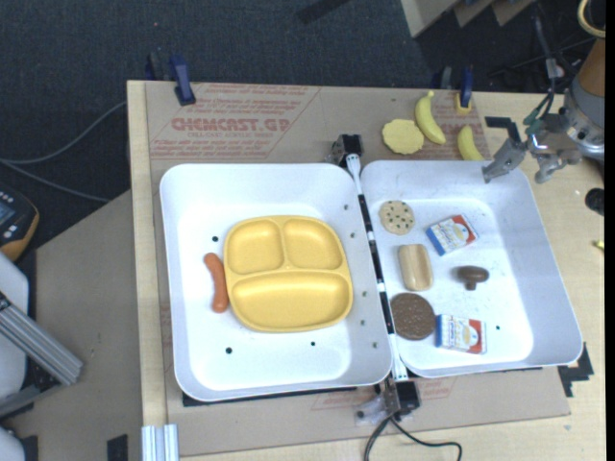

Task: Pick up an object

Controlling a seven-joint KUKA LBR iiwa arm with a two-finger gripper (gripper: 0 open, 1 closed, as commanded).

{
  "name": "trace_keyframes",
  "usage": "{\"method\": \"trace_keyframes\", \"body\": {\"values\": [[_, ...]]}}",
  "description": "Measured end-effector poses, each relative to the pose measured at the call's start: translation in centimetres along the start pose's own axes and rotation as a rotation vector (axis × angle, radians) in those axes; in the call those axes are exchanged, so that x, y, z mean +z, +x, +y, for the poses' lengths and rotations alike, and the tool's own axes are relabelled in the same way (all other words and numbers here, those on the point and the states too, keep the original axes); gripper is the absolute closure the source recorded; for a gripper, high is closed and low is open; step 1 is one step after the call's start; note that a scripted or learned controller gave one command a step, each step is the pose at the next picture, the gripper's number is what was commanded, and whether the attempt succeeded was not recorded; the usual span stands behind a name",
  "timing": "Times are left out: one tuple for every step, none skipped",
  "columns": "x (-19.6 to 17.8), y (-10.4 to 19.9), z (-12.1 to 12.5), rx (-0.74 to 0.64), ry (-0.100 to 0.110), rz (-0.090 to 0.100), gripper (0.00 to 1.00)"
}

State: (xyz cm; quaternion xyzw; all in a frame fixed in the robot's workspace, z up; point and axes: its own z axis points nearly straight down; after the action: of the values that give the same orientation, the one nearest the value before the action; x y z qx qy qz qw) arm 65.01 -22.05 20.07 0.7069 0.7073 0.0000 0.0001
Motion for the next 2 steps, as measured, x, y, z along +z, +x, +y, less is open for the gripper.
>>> {"method": "trace_keyframes", "body": {"values": [[10.8,0.1,-7.5,-0.004,0.003,0.008,0.00],[11.7,7.1,-11.1,-0.003,0.006,0.005,0.00]]}}
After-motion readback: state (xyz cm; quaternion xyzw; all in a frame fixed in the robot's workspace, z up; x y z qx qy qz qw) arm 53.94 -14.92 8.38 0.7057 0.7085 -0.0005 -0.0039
